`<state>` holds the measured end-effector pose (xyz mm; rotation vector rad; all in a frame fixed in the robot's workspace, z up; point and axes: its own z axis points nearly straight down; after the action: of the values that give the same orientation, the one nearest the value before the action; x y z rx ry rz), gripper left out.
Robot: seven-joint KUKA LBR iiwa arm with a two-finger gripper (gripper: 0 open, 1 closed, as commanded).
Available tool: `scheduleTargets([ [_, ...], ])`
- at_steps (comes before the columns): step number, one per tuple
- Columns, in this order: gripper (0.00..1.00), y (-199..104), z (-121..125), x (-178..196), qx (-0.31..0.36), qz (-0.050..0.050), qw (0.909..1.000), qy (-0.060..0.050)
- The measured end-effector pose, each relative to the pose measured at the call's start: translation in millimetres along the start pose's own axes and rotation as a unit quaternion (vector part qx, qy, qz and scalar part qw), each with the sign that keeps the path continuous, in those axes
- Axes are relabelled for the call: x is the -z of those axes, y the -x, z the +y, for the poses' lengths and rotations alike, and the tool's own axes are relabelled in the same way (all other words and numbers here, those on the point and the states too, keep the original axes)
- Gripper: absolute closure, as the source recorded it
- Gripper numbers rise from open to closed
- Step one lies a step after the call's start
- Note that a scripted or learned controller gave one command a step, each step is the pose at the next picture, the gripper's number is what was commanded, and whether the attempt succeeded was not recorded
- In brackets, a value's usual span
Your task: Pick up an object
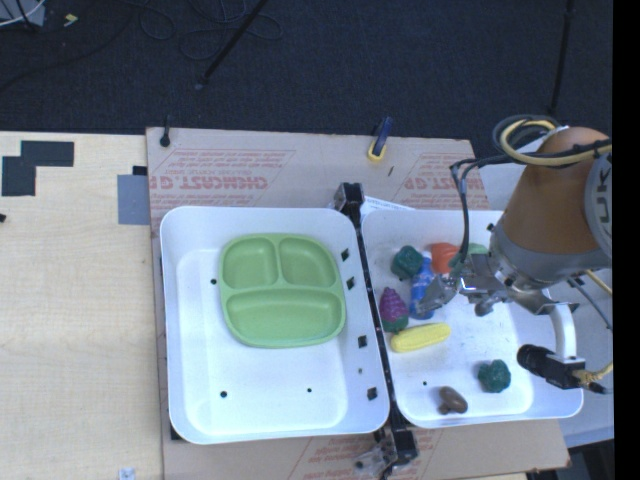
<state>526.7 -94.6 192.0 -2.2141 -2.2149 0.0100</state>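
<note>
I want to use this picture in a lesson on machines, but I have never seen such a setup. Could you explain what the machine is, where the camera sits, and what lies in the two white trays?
The camera is fixed above a bench and looks down at a slant. The grey and orange shape at the right is a robot arm; its gripper is low in the right bin, among small toy foods: a yellow corn cob, a purple piece, two dark green pieces, an orange piece and a brown one. The left bin holds a green divided plate. Whether the gripper holds anything cannot be told.
</note>
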Motion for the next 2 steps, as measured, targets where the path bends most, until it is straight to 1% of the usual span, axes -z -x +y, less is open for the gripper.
scheduleTargets([
  [1,0.0,-10.0,-0.3,-61.7,0.0,0.0,1.0,-0.001],
  [2,0.0,-10.5,0.0,-106.4,0.0,0.0,1.0,0.003],
])
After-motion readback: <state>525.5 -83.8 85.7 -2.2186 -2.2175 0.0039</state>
